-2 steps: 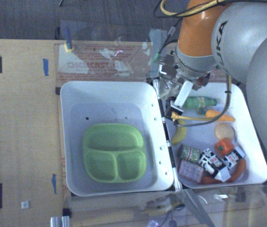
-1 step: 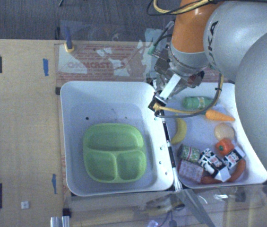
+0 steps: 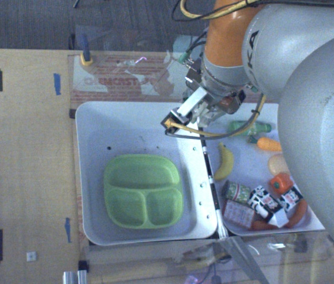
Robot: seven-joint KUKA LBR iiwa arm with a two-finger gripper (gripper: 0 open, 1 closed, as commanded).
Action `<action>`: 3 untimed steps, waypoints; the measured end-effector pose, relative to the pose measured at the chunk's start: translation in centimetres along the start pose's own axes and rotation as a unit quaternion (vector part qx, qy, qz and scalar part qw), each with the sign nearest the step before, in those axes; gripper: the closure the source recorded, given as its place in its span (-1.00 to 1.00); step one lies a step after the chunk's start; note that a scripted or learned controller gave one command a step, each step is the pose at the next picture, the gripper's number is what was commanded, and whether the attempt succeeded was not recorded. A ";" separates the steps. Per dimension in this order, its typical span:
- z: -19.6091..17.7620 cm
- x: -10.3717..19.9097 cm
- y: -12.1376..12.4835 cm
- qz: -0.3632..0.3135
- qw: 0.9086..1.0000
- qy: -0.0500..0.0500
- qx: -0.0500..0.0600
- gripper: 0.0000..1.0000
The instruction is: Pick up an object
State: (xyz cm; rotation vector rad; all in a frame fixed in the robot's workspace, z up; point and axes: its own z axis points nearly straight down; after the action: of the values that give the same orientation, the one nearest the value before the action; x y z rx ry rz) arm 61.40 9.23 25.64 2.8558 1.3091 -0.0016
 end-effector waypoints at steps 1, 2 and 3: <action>0.9 2.0 1.8 0.048 0.999 0.000 0.000 1.00; -1.2 2.9 -5.3 0.216 0.976 0.001 0.000 1.00; 3.5 -5.0 -7.1 0.255 0.967 -0.001 0.001 1.00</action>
State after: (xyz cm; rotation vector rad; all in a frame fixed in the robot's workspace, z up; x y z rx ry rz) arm 52.71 10.06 22.17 3.0965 0.5392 -0.0063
